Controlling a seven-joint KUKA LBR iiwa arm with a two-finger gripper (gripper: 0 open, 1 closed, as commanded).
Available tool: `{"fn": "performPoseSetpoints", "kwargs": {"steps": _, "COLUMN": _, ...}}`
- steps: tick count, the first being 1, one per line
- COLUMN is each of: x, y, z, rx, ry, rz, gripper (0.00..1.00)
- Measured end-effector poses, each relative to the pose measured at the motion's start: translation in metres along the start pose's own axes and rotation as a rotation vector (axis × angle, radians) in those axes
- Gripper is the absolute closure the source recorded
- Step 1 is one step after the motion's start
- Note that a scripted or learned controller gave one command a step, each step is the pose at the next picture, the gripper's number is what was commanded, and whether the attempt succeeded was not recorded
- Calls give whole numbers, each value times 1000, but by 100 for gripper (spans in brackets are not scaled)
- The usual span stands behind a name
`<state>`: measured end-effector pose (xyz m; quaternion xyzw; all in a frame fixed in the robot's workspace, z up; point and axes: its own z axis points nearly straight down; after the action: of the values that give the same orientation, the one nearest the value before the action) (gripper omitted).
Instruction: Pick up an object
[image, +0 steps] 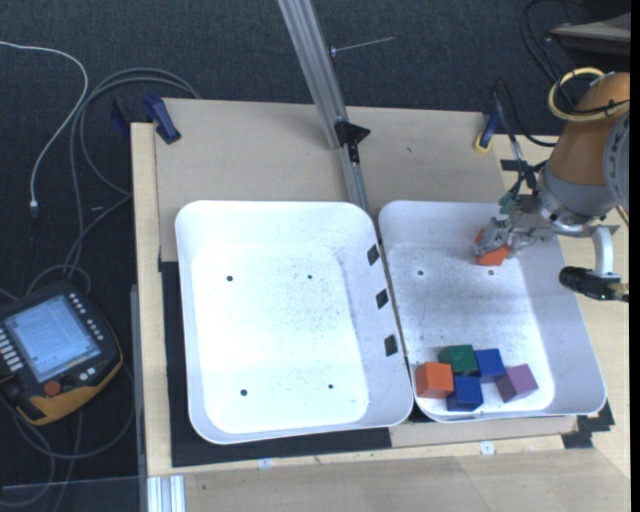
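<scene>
Claw (497, 243) at approx 1 o'clock in the right bin (560, 330), gripping an orange block (492, 257) btw its fingers, lifted

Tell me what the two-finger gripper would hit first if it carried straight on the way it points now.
The two-finger gripper points down into the right white bin. First contact would likely be the small orange block at its tips, then the floor; depth is unclear.

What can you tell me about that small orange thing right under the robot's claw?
The orange piece is small and blocky, bright orange-red, probably plastic or foam. It sits at the tip of the gripper, over the far part of the right bin, apart from the cluster of blocks at the near edge. Whether it is pinched or resting on the floor is unclear.
</scene>
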<state>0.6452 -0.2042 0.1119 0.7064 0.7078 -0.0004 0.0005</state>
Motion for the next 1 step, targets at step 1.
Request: {"fn": "performPoseSetpoints", "kwargs": {"steps": 1, "x": 42, "y": 9, "z": 13, "rx": 10, "ry": 2, "rz": -2, "gripper": 100}}
